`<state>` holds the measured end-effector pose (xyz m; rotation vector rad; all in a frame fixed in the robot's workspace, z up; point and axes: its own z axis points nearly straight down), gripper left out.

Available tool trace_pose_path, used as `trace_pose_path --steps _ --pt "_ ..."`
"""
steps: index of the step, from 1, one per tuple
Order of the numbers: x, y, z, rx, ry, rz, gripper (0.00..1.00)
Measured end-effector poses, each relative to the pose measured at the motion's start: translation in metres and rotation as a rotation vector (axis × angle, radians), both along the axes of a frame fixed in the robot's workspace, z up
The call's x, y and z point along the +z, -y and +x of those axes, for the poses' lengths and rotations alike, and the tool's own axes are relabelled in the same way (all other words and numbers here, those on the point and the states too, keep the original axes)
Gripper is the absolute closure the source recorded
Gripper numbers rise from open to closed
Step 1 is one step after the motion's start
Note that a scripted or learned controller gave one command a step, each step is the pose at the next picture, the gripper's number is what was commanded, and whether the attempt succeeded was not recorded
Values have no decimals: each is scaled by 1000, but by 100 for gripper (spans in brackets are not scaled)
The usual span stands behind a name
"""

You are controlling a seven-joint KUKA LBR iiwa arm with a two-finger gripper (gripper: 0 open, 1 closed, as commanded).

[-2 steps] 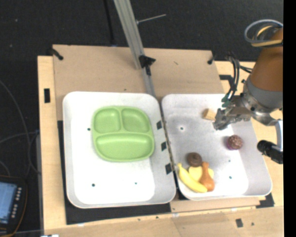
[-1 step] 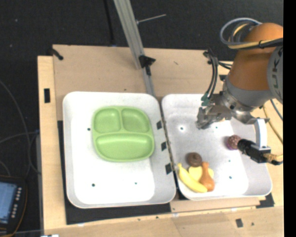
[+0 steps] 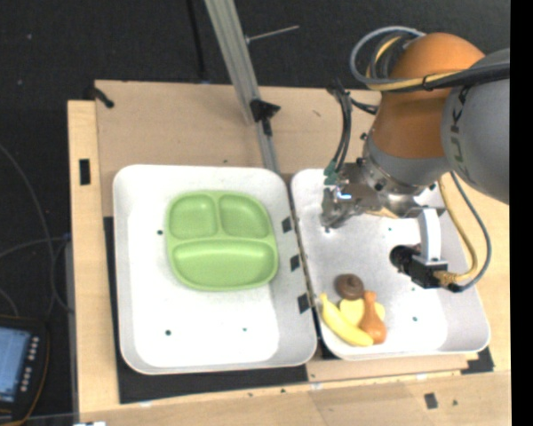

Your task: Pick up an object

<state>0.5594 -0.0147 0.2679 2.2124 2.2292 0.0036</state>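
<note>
Left bin (image 3: pixel 142 327): holds one green divided plate (image 3: pixel 222 240), three compartments, lying flat toward the far side.

Right bin (image 3: pixel 462 327): holds a cluster at its near left corner, comprising a yellow banana (image 3: pixel 340 322), an orange carrot-like piece (image 3: pixel 373 318) touching it on the right, and a small brown round item (image 3: pixel 348 285) just beyond them.

Gripper (image 3: pixel 335 207): at the far left part of the right bin, above the white floor, well apart from the cluster. Nothing is seen between its tips; whether the claw is open or closed cannot be told.

Step in hand, as judged: approach, no object yet taken.

Next move, as judged: travel nearward over the cluster, settle on one piece, descend without pushing its neighbours against the bin wall.
</note>
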Motion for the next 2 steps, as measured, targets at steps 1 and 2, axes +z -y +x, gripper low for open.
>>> trace_pose_path --steps 1,2 --pt "-14 -44 19 -2 -2 -1 100" --pt "-26 -89 38 -1 -2 -1 100"
